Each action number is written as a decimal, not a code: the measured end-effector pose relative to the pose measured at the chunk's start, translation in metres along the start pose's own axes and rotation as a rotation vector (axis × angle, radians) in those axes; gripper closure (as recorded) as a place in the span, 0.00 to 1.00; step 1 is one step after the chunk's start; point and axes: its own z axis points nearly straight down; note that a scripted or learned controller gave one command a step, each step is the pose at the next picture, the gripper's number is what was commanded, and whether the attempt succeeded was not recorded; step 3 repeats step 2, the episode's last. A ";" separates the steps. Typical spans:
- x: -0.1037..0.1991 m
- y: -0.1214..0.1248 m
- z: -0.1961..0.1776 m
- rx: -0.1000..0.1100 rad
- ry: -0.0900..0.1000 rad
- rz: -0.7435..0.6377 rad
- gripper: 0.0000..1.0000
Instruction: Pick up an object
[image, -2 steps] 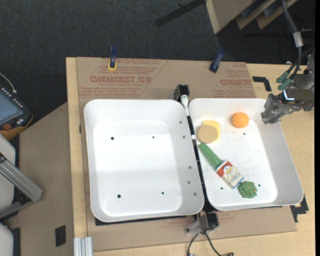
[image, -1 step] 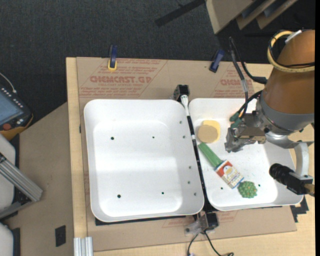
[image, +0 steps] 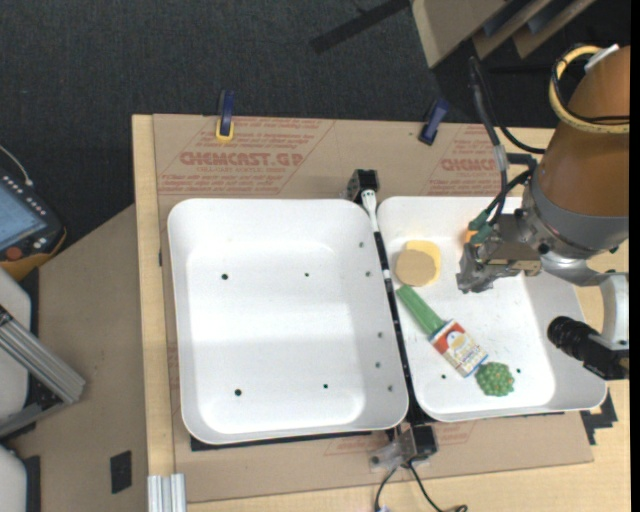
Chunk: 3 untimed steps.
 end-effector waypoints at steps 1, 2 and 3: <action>0.000 0.001 -0.010 -0.002 0.000 0.000 1.00; 0.000 0.001 -0.020 -0.003 -0.001 0.001 1.00; 0.000 0.001 -0.020 -0.003 -0.001 0.001 1.00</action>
